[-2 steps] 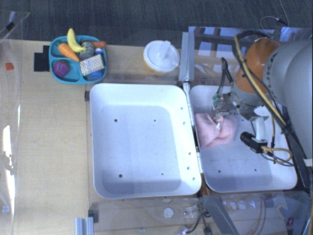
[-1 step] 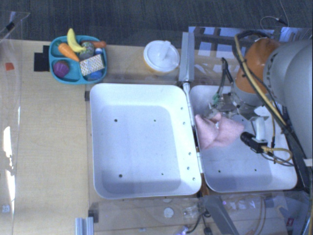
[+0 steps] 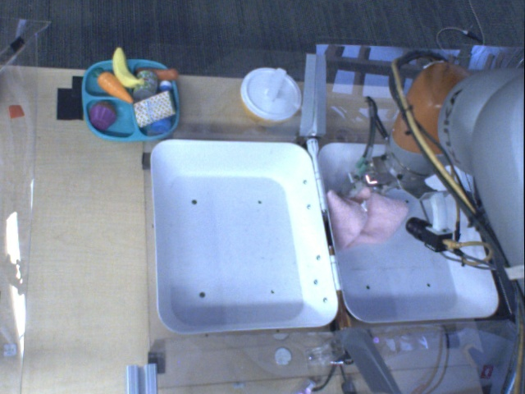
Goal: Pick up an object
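Pale wooden worktop (image 3: 74,245), with dark carpet past its far edge. Two white bins sit on it side by side: the left bin (image 3: 238,245) and the right bin (image 3: 426,290).

Item to pick: a pink cloth (image 3: 373,220). It lies bunched on the floor of the right bin, in the far-left part. Its left edge is just beside the wall shared with the left bin.

The arm (image 3: 484,113) reaches in from the right. Its jaws are low at the far edge of the cloth, either touching it or very near; you cannot tell which. You also cannot tell whether the jaws stand wide or narrow, as the wrist covers them. No cloth shows between them, so do not log a hold.

Judgement: the step in hand is the approach or the grasp itself, and the lift is not yet done. The next move calls for closing on a raised fold, not the flat skirt, then a straight lift. Soft cloth may slip out or trail.

Obstructions: the shared wall and the far wall are both near the cloth, so keep the descent clear of them. Well outside the bins stand a blue tray (image 3: 121,136) of toy food, a white lidded cup (image 3: 271,95) and a black block (image 3: 70,103). None of these is in the way.
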